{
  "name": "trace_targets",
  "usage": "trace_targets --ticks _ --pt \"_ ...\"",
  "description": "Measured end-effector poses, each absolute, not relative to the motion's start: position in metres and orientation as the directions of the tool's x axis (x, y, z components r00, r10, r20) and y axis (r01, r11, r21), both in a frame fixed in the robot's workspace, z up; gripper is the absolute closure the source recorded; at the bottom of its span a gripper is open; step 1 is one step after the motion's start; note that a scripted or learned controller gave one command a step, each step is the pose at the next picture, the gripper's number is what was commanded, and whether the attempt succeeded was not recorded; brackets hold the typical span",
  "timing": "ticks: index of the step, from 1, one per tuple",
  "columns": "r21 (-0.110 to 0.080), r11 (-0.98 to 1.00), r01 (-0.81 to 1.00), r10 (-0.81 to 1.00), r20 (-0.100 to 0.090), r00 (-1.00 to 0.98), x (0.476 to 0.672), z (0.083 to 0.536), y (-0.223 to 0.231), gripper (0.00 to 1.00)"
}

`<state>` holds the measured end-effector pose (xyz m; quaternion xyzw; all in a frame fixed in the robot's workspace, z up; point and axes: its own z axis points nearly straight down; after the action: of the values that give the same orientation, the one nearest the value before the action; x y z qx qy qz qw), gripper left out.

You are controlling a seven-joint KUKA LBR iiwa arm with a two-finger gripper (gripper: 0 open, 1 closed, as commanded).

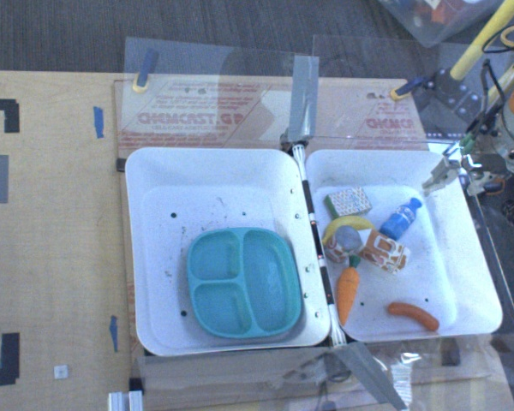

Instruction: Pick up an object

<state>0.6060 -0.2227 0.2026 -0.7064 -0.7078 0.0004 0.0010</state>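
Note:
The right bin [463, 272] holds several small items: a speckled block [349, 201], a blue bottle [400, 219], a yellow banana [347, 225] with a grey lump [349, 240] against it, an orange-and-white carton [385, 252], a carrot [349, 291] and a sausage [414, 315]. My gripper [450, 174] hangs over the bin's upper right rim, above and to the right of the blue bottle. It touches none of the items.
A teal divided plate [242, 282] lies in the left bin [154, 229]. A clear plastic sheet and a grey divider [303, 101] stand behind the bins. Cables and clutter crowd the far right.

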Motion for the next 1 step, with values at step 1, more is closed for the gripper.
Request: trace_targets --ticks 1 --pt "0.012 0.075 0.997 0.997 0.004 -0.075 0.6038 0.1027 -0.2158 0.0"
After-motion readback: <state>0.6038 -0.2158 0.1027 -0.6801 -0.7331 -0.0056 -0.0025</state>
